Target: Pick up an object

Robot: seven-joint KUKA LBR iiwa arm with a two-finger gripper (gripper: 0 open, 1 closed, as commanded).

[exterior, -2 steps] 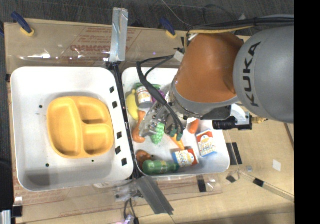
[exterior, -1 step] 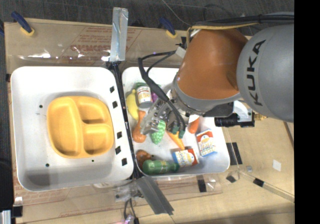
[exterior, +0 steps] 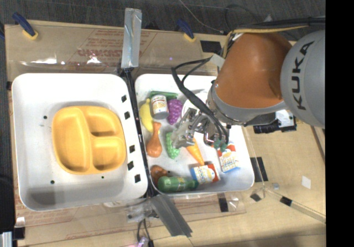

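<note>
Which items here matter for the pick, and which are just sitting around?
For the pick: gripper over the right bin; banana, purple grapes, carrot, green bottle, small can.

Lying about: yellow divided tray, left bin.

Claw [exterior: 185, 130] hangs over toy food in right bin [exterior: 243, 177].
</note>
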